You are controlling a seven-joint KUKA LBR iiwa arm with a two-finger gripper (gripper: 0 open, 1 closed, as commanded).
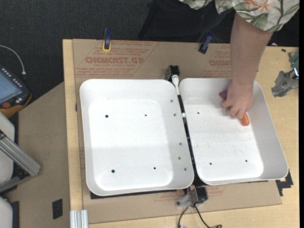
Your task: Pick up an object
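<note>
My gripper parked at right edge, off bins, prob. giving room; grip state can't tell. Person's hand in right bin, over orange obj + purple obj, prob. arranging them for pick.

Red print "CHEMCAST GP" on brown board behind left bin; repeat at right partly hidden.

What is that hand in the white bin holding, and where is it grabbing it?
The hand in the right bin touches a small orange thing at its fingertips and a purple thing behind; whether it grips either cannot be told.
</note>
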